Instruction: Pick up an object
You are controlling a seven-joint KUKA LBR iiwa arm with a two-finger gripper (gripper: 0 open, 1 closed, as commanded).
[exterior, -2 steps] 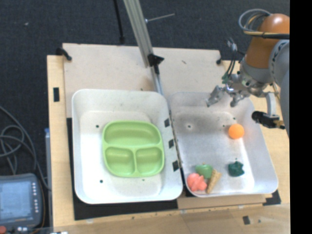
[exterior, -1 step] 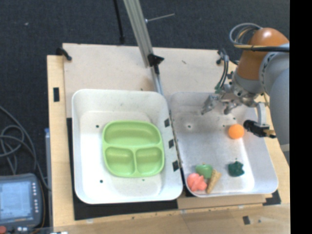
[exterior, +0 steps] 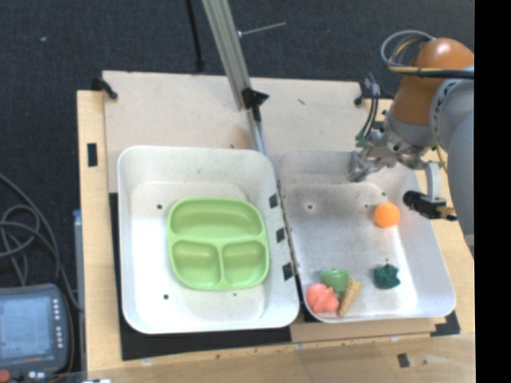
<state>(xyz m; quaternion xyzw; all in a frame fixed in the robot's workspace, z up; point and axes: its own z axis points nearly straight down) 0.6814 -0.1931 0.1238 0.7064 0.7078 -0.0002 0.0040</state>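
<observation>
In the right bin (exterior: 335, 214) lie an orange ball (exterior: 386, 215) near the right wall, a dark green toy (exterior: 386, 277) below it, and at the front a pink toy (exterior: 321, 298), a light green toy (exterior: 336, 278) and a tan cone-like piece (exterior: 350, 296) close together. My gripper (exterior: 361, 168) hangs over the bin's far right corner, well up and left of the orange ball. Nothing shows under it.
The left bin (exterior: 144, 214) holds a light green divided plate (exterior: 217, 242). A slanted metal pole (exterior: 227, 42) runs from the top down to the gap between the bins. The arm's grey and orange wrist (exterior: 423, 86) fills the upper right.
</observation>
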